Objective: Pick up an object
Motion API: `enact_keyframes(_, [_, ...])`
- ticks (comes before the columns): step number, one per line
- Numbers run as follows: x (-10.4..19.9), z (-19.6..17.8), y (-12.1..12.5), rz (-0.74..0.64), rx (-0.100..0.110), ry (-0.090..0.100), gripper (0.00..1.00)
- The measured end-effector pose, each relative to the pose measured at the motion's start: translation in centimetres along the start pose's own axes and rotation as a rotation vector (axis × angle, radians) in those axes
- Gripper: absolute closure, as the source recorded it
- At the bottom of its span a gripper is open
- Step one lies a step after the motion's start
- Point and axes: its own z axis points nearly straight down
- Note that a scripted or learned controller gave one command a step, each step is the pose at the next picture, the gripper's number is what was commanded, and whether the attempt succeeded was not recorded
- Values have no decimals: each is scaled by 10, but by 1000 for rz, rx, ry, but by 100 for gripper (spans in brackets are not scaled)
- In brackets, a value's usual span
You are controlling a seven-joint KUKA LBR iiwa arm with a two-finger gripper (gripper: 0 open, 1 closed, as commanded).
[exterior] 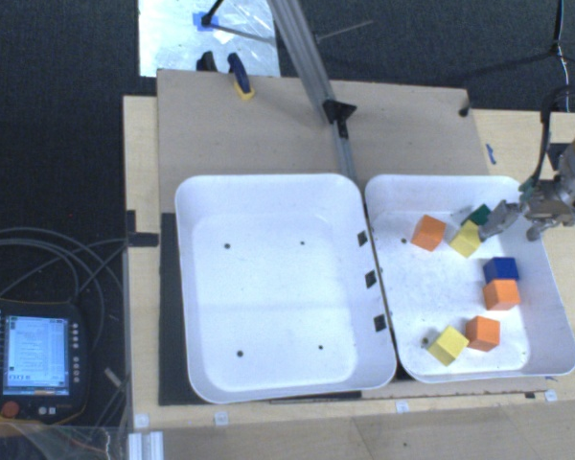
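Seven blocks lie in the right bin; the left bin beside it holds none. Far group: orange block, yellow block just right of it, green block touching the yellow one's far corner. Along the right wall: blue block with a second orange block touching its near side. Near corner: third orange block and second yellow block, just beside each other. End effector reaches in from the right over the bin's far right corner, tip just right of the green block, close to it and the yellow one. Too small and blurred at the tip to tell whether the fingers stand apart or closed, or whether they touch a block; cannot say. Nothing visibly sits between them, and every block looks to rest on the bin floor. Judgement: pick not yet made, arm at the approach or descent stage, likely target the green or the adjacent yellow block. Left to do: close on one block and lift it clear. Crowding of those two blocks could spoil the grasp. Teach pendant on the floor left of the counter.
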Motion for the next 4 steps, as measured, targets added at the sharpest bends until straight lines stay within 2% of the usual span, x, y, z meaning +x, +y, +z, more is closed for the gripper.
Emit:
enact_keyframes(2, [-5, 84, 5, -1, -3, -1, 0])
enact_keyframes(3, [-5, 70, 6, -3, -9, -3, 100])
enact_keyframes(4, [-2, 6, 4, -3, -11, -3, 100])
